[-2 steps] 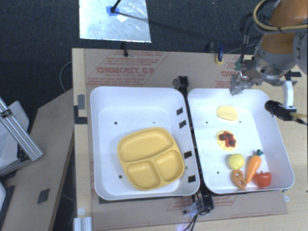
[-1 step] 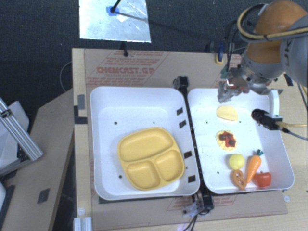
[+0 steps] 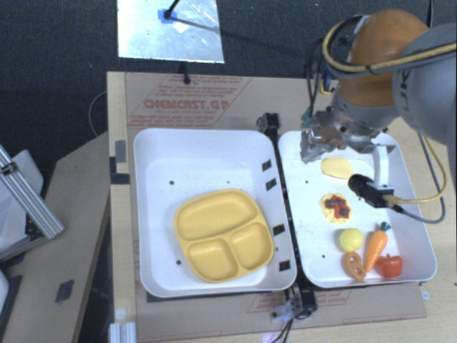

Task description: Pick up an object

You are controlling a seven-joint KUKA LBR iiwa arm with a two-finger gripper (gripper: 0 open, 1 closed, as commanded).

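Observation:
The right bin [image 3: 307,263] holds several toy foods. A pale yellow oval piece [image 3: 336,167] lies near its far end, and below it a small round pizza [image 3: 336,206]. Toward the front sit a yellow lemon [image 3: 350,239], an orange carrot [image 3: 375,248], a red pepper [image 3: 389,265] and an orange pretzel-like ring [image 3: 353,266]. My gripper [image 3: 319,145] hangs over the far left part of the right bin, just left of and above the pale oval piece. Nothing shows between its fingers.
In the left bin [image 3: 153,191] lies a yellow three-compartment tray [image 3: 223,234]. A black divider with clips [image 3: 280,199] runs between the bins. A black cylinder with a yellow cable [image 3: 368,189] juts from the arm over the right bin. A shiny plate [image 3: 169,20] lies behind the bench.

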